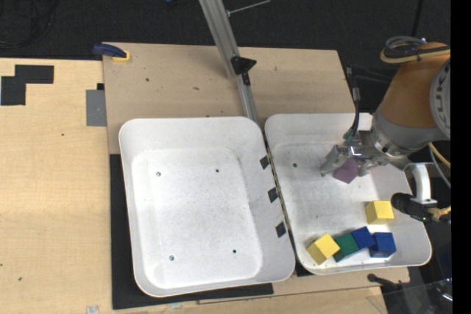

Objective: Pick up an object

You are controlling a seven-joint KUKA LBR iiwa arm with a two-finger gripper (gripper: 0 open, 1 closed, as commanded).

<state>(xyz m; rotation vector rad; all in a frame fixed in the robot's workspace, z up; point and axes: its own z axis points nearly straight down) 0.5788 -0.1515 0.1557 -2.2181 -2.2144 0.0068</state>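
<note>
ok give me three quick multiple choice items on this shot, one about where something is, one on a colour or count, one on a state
1. Where do the loose blocks lie?
A. in the right bin
B. in the left bin
C. on the wooden bench

2. How many yellow blocks are there?
A. none
B. two
C. four

3. How does the gripper stand relative to the purple block?
A. far from it, over the left bin
B. right at it, low in the right bin
C. lifted high above the bench

Answers:
1 A, the blocks sit along the near side of the right bin.
2 B, one yellow block lies apart, another yellow block beside the green block.
3 B, the gripper sits right over the purple block.
</note>
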